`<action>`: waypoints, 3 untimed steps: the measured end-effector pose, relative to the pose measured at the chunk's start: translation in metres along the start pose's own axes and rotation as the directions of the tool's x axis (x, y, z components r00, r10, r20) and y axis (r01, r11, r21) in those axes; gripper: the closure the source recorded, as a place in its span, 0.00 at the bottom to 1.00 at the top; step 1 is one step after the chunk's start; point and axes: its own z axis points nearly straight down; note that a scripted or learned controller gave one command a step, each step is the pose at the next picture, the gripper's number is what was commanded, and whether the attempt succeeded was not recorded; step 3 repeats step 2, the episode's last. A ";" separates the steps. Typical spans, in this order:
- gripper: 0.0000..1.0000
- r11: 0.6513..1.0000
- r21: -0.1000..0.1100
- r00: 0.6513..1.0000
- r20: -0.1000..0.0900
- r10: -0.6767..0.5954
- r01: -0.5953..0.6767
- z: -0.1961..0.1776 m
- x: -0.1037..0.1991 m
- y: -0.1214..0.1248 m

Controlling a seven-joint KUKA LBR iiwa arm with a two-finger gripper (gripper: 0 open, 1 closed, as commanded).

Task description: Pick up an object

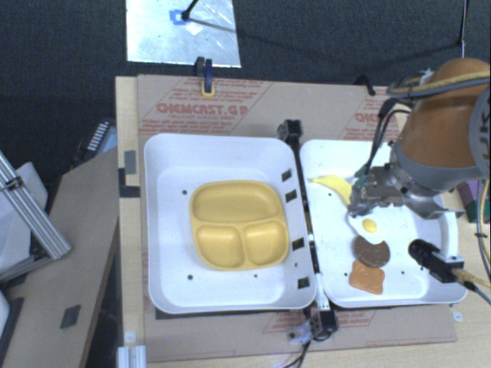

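Observation:
My gripper (pixel 362 204) hangs low in the right bin (pixel 334 282), just above a white fried-egg toy with a yellow yolk (pixel 369 225). A yellow banana (pixel 331 184) lies right beside the gripper on its left. In front of the egg sit a round brown cookie-like piece (pixel 371 251) and, nearer the bin's front edge, an orange chunk (pixel 367 278). The arm's grey and orange body hides the back right part of this bin.
The left bin (pixel 165 228) holds a yellow plate with three compartments (pixel 234 225). A black divider with clips (pixel 301 205) runs between the two bins. Brown cardboard (pixel 230 102) lies under and behind them.

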 end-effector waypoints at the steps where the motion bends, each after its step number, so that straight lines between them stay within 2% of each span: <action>1: 1.00 1.000 0.000 1.000 0.001 0.001 -0.001 -0.003 0.052 0.005; 2: 1.00 1.000 0.000 1.000 0.000 0.001 -0.001 -0.004 0.101 0.011; 3: 1.00 1.000 0.000 1.000 0.000 0.001 -0.001 -0.004 0.101 0.011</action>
